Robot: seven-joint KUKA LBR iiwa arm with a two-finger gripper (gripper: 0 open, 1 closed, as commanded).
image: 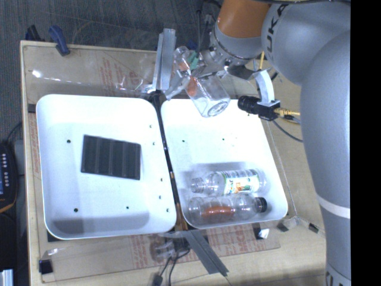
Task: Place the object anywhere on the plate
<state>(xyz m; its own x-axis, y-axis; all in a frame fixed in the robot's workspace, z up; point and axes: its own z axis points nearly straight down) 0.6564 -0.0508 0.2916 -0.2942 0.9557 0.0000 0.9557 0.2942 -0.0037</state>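
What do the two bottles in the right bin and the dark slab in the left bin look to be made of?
Two clear bottles lying side by side: likely transparent plastic, glossy; you see through them, and highlights glint on their walls. Dark ribbed rectangular slab: matte, without shine; possibly rubber or foam, but the look leaves it open.

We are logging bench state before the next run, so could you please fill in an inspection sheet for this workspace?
Surface: wooden bench bearing two white bins, left bin and right bin.
Job's things: dark ribbed plate flat in left bin; clear glass at the hand, above right bin's far edge.
Clutter: two clear plastic bottles lying side by side in right bin's near end.
Hand: finger state unclear.
Cables: black lead at near edge.
Surroundings: blue clamp at far left corner.
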